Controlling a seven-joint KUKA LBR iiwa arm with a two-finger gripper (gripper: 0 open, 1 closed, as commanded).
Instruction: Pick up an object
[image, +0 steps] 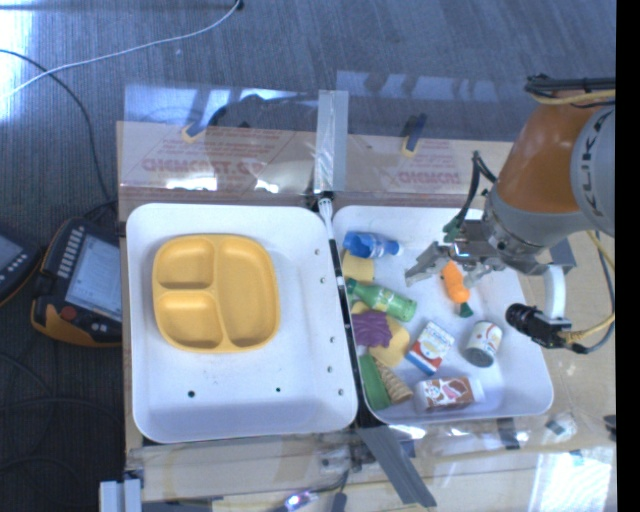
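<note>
The gripper (455, 262) hangs over the upper middle of the right bin (535, 385), its 2 fingers (428, 262) spread wide rather than closed. A toy carrot (455, 284) sits just beneath, orange with a green tip pointing down the view; whether the fingers touch it I cannot tell, and it is not clearly clamped between them. The grey arm with its orange band (545, 160) comes in from the upper right.

Just right of and below the carrot a small silver can (483, 343) lies tilted, and near it a black cable fitting (530, 321) hangs off the arm. Left of the carrot, along the bin's left side, lie a blue bottle (371, 244) with a yellow piece under it, a green bottle (382, 299), a purple bunch of grapes (371, 327) and a waffle cone (392, 381) beside a green item. Near the middle stands a small white carton (431, 347), and below it a brown packet (445, 393).

The left bin (170, 400) holds a yellow divided tray (215, 292) with 3 compartments. Beyond the bench's left edge a teach pendant (78, 283) lies on the floor.
</note>
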